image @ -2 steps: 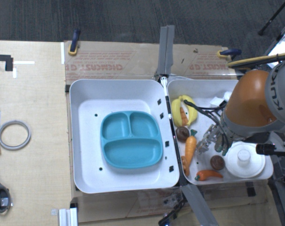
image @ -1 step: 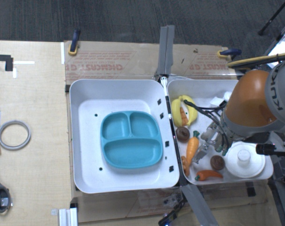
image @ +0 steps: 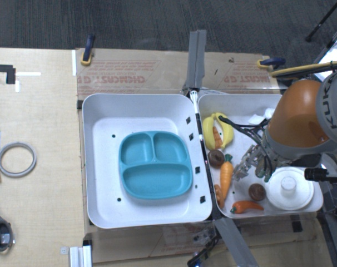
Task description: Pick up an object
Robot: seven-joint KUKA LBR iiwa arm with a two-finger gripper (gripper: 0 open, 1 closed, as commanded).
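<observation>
Two white bins sit side by side under the overhead camera; in the right bin (image: 235, 102) the gripper (image: 252, 166) hangs low among toy food, its fingers spread with nothing between them. Just left of it lies an orange carrot (image: 226, 179) with a green top, lengthwise beside a banana (image: 217, 131); the left bin (image: 96, 166) holds a blue divided plate (image: 155, 164)

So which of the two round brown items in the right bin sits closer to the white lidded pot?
The round brown item at the bin's near side, just left of the white lidded pot. The other brown one lies farther left, below the yellow banana.
</observation>
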